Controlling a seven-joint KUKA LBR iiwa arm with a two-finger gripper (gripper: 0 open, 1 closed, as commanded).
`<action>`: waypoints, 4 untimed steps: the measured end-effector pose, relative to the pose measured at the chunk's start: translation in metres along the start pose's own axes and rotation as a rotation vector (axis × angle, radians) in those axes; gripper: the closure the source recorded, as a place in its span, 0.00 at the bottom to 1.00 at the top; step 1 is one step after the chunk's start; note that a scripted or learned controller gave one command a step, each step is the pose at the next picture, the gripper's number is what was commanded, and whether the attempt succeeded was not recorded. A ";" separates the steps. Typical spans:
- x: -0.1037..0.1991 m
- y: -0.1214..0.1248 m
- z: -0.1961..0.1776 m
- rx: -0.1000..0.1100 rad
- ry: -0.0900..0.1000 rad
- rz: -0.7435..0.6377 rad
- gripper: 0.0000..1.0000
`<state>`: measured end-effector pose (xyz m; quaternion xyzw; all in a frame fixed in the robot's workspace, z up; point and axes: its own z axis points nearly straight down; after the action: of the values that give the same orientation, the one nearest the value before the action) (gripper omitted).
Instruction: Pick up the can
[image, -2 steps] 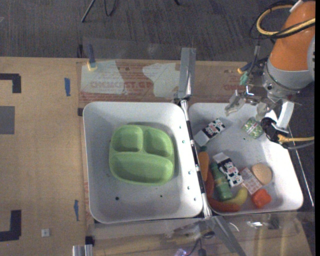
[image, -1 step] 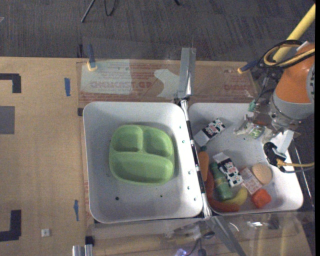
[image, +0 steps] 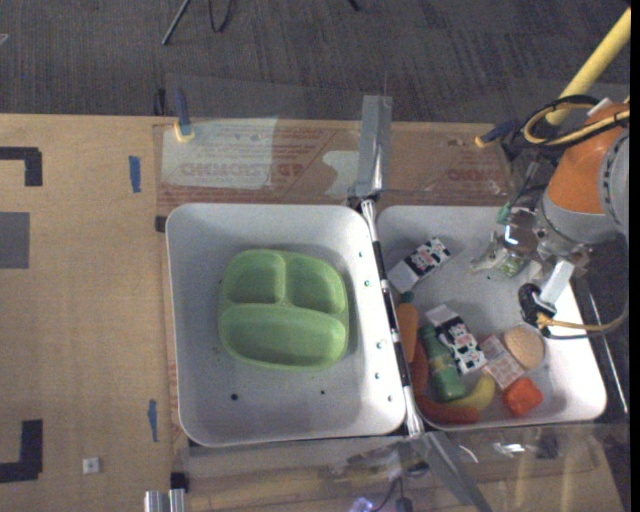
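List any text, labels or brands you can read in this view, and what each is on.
Red printing on the clear sheet behind the left bin: reads reversed and blurred, not legible.
Black-and-white patterned cartons in the right bin: print too small to read.
Green bottle label: unreadable.
No legible text anywhere.

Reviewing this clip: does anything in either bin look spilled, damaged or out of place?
Nothing looks spilled or broken. The green divided plate lies flat in the left bin. The right bin holds a jumbled heap at its near end: green bottle, banana, orange piece. The items overlap, which may crowd a grasp.
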<state>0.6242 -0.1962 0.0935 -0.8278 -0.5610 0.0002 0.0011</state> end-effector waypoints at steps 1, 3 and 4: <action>0.000 -0.001 -0.008 0.007 -0.002 -0.003 1.00; 0.053 0.020 -0.121 -0.001 -0.002 0.028 0.00; 0.016 0.019 -0.002 -0.003 -0.001 -0.005 0.00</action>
<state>0.6481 -0.1889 0.0950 -0.8264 -0.5632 0.0000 -0.0003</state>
